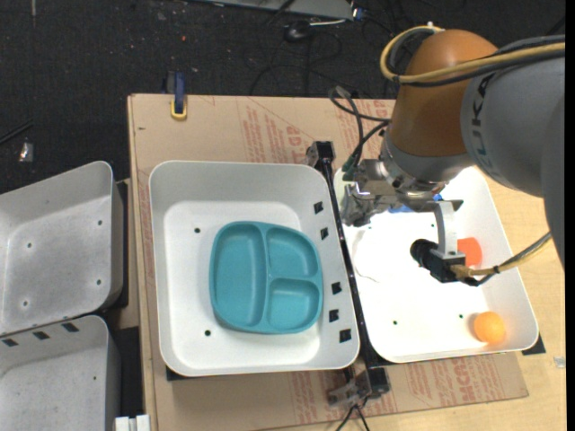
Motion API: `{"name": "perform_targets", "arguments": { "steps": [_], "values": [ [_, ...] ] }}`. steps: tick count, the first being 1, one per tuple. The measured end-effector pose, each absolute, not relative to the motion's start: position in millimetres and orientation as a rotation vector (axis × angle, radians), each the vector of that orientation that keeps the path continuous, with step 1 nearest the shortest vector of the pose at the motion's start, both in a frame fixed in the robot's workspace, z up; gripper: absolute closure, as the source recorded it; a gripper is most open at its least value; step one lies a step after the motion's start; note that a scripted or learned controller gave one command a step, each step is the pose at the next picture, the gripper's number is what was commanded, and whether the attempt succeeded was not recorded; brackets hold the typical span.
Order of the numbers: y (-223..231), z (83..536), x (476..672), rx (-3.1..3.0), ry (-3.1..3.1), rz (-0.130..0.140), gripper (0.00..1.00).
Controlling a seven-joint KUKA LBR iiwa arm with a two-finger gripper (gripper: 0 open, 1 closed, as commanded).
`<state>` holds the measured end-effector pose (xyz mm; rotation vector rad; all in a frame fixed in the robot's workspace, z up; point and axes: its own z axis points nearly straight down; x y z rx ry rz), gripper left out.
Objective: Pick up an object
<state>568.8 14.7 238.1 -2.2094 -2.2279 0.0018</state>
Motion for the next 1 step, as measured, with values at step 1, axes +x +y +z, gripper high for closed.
{"name": "perform_targets", "arguments": {
  "steps": [1],
  "values": [
    [63.2, 244.2, 543.1, -2.21, -2.228, 0.001, 1.0]
  ]
}}
